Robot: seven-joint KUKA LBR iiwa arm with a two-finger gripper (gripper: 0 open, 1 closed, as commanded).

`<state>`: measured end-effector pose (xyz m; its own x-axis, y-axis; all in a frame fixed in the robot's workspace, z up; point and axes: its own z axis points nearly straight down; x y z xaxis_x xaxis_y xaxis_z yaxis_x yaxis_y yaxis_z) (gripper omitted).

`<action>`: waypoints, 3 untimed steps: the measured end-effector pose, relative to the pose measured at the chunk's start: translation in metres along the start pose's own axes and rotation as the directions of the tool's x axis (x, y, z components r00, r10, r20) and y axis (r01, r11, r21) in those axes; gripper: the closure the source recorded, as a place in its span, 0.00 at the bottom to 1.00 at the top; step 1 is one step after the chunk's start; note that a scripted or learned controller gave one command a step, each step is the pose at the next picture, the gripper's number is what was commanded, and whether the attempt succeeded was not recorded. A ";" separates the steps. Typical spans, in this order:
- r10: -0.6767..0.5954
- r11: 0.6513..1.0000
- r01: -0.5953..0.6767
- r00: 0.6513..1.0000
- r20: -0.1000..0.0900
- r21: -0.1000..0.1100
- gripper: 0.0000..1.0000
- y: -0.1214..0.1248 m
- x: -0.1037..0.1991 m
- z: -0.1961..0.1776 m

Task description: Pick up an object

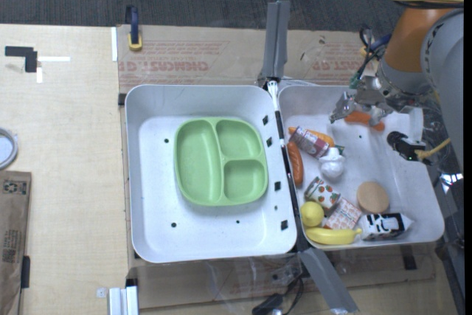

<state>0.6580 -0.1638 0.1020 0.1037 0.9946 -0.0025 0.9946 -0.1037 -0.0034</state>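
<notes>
The bench (66, 158) carries two white bins side by side. Nearest to the camera, in the right bin (424, 192), well below the claw, a yellow banana (333, 235) lies along the front wall with its long axis nearly left to right. A black and white carton (384, 225) lies just to the right of the banana, and a yellow lemon (312, 213) sits just above the left end of the banana. A small red and white packet (343, 215) lies between the lemon and the carton. A round brown disc (372, 197) lies flat, below the claw and a little to its right. Further in, a white round object (332, 167) lies below and left of the claw, and a long orange-red sausage-like object (296, 162) lies beside the bin's left wall, with its long axis running near to far.

The left bin (147, 181) holds a green divided plate (220, 161), far to the left of the claw.

The claw (361, 108) hangs low over the far part of the right bin. An orange carrot-like object (363, 116) lies directly at its fingertips, with the long axis about left to right and its right end pointing slightly toward the near side. I cannot tell if the claw is closed around this object or just touching it.
</notes>
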 end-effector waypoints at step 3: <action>0.032 0.999 -0.032 0.999 -0.001 -0.004 1.00 -0.001 0.015 -0.121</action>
